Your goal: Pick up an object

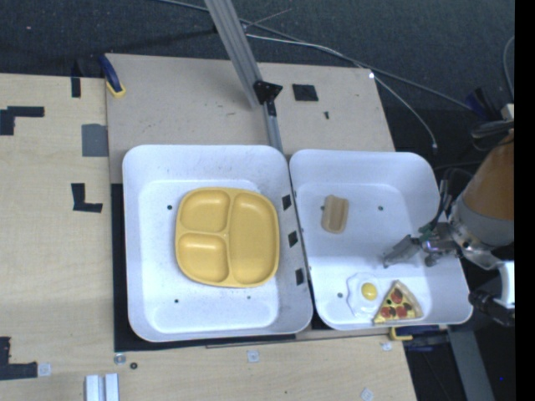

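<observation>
In the right bin [393,170], a tan bread-like piece [334,214] lies near the middle-left. A toy fried egg [364,292] and a toy pizza slice [397,302] rest side by side at the front edge. My gripper [401,252] reaches in from the right over the bin's right half, pointing left and low. It is above the egg and pizza slice in the view and right of the tan piece, with nothing visibly held. The orange-banded wrist [493,190] sits at the right edge.
The left bin [150,182] holds a yellow divided plate [227,236]. A grey pole [238,40] slants down to the rear between the bins. Cables run across the dark floor behind the bench.
</observation>
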Robot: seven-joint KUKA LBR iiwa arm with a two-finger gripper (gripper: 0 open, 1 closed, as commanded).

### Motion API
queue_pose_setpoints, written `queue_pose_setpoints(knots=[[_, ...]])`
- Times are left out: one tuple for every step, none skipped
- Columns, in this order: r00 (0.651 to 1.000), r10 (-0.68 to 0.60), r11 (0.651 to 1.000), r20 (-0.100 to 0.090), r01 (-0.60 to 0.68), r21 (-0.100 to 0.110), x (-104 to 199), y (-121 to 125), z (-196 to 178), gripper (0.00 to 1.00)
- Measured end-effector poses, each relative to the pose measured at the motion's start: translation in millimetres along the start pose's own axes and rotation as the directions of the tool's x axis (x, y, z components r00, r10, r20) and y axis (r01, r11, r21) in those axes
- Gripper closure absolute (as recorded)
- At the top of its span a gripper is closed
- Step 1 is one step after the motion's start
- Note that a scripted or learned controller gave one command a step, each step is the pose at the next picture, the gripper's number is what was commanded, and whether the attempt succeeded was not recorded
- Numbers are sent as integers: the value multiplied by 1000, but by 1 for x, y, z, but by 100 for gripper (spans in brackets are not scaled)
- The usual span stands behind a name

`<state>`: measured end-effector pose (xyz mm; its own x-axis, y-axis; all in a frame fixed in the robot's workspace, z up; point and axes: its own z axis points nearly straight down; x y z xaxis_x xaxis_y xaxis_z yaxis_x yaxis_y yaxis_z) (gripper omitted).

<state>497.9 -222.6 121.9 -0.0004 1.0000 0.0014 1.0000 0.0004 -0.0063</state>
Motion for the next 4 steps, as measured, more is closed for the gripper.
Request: queue_pose_setpoints(knots=[[1000, 0, 1000, 0, 0, -7, 1, 2, 35, 0], [1000, -2, 1000, 4, 2, -13, 0, 3, 23, 100], [1000, -1, 1000, 2, 1, -8, 3, 3, -19, 100], [1000, -2, 1000, 3, 2, -9, 9, 11, -66, 100]])
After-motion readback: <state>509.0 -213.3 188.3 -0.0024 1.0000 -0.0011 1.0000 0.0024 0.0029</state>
